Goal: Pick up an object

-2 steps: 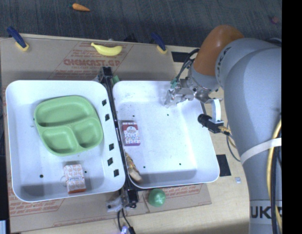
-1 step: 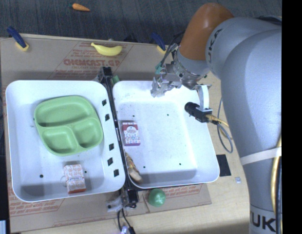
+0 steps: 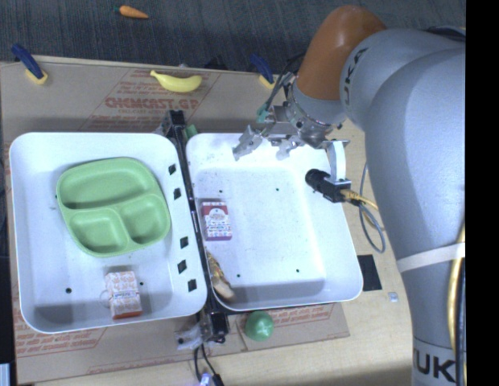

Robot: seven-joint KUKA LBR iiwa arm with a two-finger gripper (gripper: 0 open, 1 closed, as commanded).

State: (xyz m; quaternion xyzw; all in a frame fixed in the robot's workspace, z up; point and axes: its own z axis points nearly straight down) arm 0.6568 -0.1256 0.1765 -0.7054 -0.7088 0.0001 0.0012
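At the bottom of the frame you are seeing a small green ball (image 3: pixel 259 326) lying on the cardboard sheet (image 3: pixel 302 334) just outside the lower rim of the right-hand shallow white bin (image 3: pixel 322 240), so it is probably sitting beyond easy reach of a pick. Just above it, a tan, elongated object (image 3: pixel 218 281) is leaning into the lower left corner of that bin against the dividing wall, a spot that will likely be crowding any fingers that come for it. In the left-hand shallow white bin (image 3: pixel 32 215), a small red-and-white carton (image 3: pixel 122 293) is resting low, and a light green three-compartment plastic tray (image 3: pixel 114 205) is taking up the middle. Moving up the right bin, a flat red-and-white packet (image 3: pixel 216 219) is lying close to the left wall with open floor on its right side, which makes it, in my judgement, the easiest candidate for you to watch. Further up, the two-finger gripper (image 3: pixel 267 142) is hovering over the bin's upper rim, fingers splayed apart and gripping nothing, well apart from the packet. Beyond the bins, a yellow toy banana (image 3: pixel 176 80) is lying on the cardboard, and a small orange carrot-shaped item (image 3: pixel 134 11) is lying on the dark floor at upper left.
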